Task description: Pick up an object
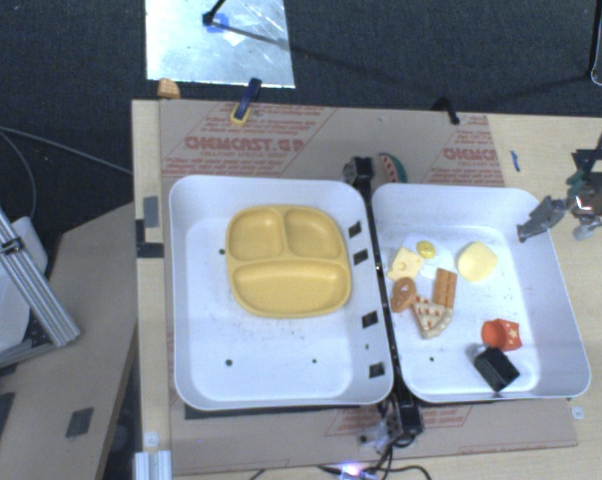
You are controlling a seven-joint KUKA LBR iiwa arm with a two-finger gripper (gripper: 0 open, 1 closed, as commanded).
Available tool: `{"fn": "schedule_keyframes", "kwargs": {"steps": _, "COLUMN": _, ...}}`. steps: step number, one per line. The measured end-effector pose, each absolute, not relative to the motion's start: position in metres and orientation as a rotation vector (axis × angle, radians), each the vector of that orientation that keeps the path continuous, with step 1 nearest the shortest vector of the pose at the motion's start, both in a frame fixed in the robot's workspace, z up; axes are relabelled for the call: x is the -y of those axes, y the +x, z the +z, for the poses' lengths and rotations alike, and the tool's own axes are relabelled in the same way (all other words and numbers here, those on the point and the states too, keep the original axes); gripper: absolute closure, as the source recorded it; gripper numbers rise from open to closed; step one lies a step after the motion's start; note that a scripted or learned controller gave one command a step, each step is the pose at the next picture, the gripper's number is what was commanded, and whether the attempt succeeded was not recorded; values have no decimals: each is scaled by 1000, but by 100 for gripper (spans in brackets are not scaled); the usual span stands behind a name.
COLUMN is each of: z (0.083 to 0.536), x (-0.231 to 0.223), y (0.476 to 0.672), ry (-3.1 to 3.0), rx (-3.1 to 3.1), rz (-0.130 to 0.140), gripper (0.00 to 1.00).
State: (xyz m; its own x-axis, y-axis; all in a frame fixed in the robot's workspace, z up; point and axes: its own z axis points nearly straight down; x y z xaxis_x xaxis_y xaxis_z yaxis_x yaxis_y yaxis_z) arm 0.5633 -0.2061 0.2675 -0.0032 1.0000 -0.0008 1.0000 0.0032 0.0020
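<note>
The gripper (551, 218) hangs over the right bin's (556, 298) upper right corner; I cannot tell how it is set. Toy food pieces (436, 288) lie mid-bin, with a black block (496, 369) near its lower edge.

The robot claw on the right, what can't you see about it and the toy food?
- Claw: at the camera view's right edge, small and blurred; the picture edge cuts off the arm.
- Black block and orange piece: too small to tell what they are.
- Small yellow bit: too tiny to name.
- Yellow tray: covers that part of the left bin's floor.
</note>
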Motion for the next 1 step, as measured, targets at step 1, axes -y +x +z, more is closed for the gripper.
{"fn": "schedule_keyframes", "kwargs": {"steps": 1, "z": 369, "x": 179, "y": 517, "ry": 2207, "rx": -2221, "rz": 11, "gripper": 0}}
